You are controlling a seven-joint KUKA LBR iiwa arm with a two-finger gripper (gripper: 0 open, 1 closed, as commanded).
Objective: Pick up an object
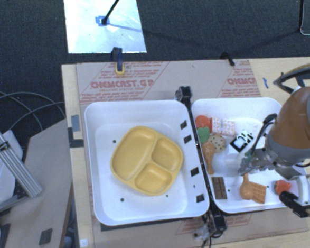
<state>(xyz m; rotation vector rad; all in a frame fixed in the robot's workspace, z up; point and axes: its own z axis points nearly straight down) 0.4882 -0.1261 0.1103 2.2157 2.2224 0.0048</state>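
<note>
Reaching down into the right bin (pixel 273 104), the arm (pixel 298 126) sets its gripper (pixel 251 164) low over the toy food, just above a tan drumstick-like piece (pixel 246 188) and a waffle-like slab (pixel 259 193) near the front wall; this looks like the approach step, with nothing visibly held. Whether the jaws stand open or closed I cannot tell. Next it likely needs a straight descent onto one piece, well clear of the chocolate bar (pixel 219 187).
</note>
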